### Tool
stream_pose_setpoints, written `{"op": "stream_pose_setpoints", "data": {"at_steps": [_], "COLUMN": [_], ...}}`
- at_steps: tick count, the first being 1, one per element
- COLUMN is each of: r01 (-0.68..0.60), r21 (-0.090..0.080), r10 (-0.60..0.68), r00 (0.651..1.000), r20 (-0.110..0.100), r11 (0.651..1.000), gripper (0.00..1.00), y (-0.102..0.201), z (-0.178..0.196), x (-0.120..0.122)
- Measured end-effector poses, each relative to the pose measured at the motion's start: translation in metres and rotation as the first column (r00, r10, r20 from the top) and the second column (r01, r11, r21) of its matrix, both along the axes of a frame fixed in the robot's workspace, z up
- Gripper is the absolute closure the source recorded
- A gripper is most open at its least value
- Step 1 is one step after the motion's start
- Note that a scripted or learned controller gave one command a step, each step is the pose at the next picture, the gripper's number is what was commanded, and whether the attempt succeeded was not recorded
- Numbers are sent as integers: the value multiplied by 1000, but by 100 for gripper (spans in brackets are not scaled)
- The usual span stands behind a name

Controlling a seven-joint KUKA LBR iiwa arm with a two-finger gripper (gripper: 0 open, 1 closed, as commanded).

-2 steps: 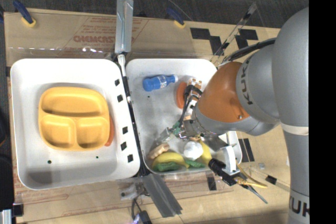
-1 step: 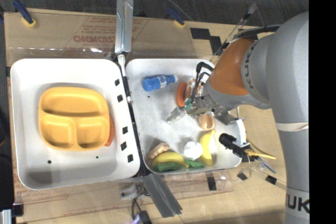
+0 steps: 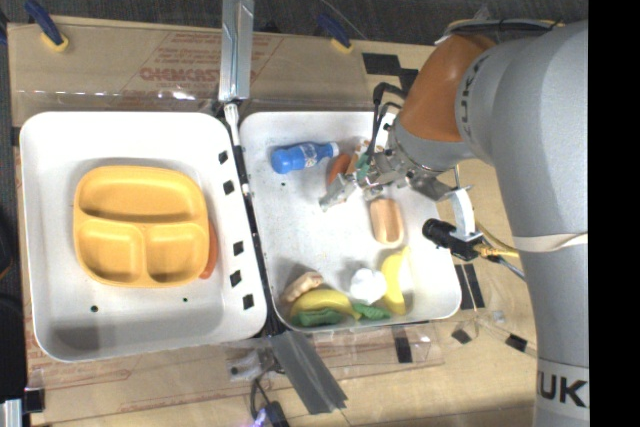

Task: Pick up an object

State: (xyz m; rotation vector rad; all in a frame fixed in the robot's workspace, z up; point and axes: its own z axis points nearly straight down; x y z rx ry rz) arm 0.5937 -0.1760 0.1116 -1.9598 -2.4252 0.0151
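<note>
**Right bin: contents and arm position, one moment**

Over the right bin (image 3: 258, 215), the grey arm (image 3: 530, 115) with its orange band (image 3: 435, 100) reached in from the right side of the view. Its end effector (image 3: 352, 177) sat low in the upper middle of that bin; whether it was released or clenched could not be told, and nothing was plainly seen between its tips.

Items recorded in the right bin:
- Blue bottle (image 3: 300, 156), lying on its side near the upper left, just left of the end effector.
- Orange-red object (image 3: 342, 165), partly hidden beside the end effector; its kind could not be made out.
- Tan hot-dog-shaped item (image 3: 386, 220), lying just below and right of the end effector, apart from the tips.
- Yellow banana-like piece (image 3: 396, 279), at the lower right, close to the wall.
- White rounded object (image 3: 366, 285), touching that yellow piece on its left.
- Second yellow piece (image 3: 322, 300) and green item (image 3: 325, 316), crowded along the lower wall.
- Brownish object (image 3: 302, 284), at the lower left of this cluster.

Items recorded in the left bin (image 3: 60, 145):
- Yellow divided tray (image 3: 140, 223), three compartments, resting flat at the centre.

Both bins stood side by side on the counter (image 3: 120, 55), their inner walls touching.
</note>
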Motion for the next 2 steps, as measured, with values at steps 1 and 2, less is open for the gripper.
{"op": "stream_pose_setpoints", "data": {"at_steps": [1, 2], "r01": [14, -199], "r21": [-1, 0], "r10": [-14, 199], "r00": [1000, 980], "r20": [-27, -14], "r11": [1000, 980], "gripper": [0, 0], "y": [15, 62], "z": [-21, 3], "x": [50, 53]}}
